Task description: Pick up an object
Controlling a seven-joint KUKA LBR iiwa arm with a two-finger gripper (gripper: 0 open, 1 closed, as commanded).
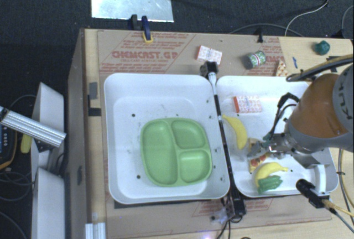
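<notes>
**A:** Bench carries two white bins; left bin has a green divided plate.

**B:** Pincer?

**A:** Gripper low in right bin, beside a banana, above a second banana and a green toy. Opening: can't tell.

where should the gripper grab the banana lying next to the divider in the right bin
Grip the banana across its thick middle, coming straight down from above. It lies flat and curved along the right bin's left wall, so set the fingers across its narrow width. The side toward the bin's centre looks freer than the wall side.
</notes>
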